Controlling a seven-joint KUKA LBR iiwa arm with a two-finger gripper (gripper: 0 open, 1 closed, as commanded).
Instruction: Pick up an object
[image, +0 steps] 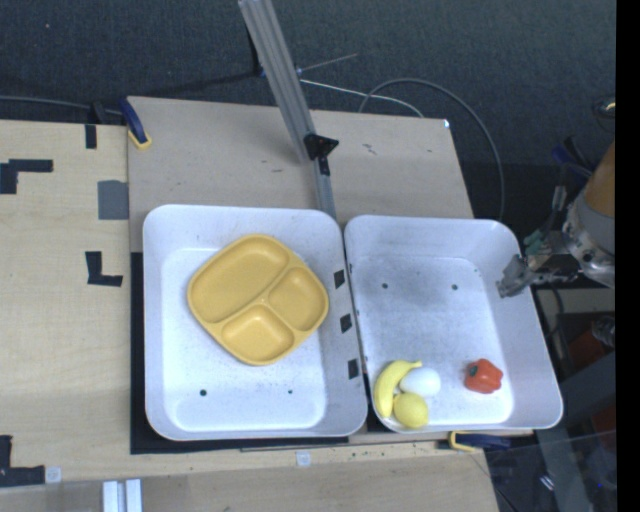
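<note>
In the right bin (430, 250), a yellow banana (391, 378), a white egg-shaped object (422, 382) and a yellow lemon (410, 409) lie bunched at the front-left corner. A small red pepper (483, 376) rests near the front right. The gripper (515, 280) hangs at the right bin's right rim, well behind the red pepper and apart from every object. Nothing shows between its fingers.
The left bin (170, 400) holds a yellow divided plate (257, 298). A grey metal post (290, 90) slants up from the gap between the bins at the back. The arm's body sits past the right rim at the view's edge.
</note>
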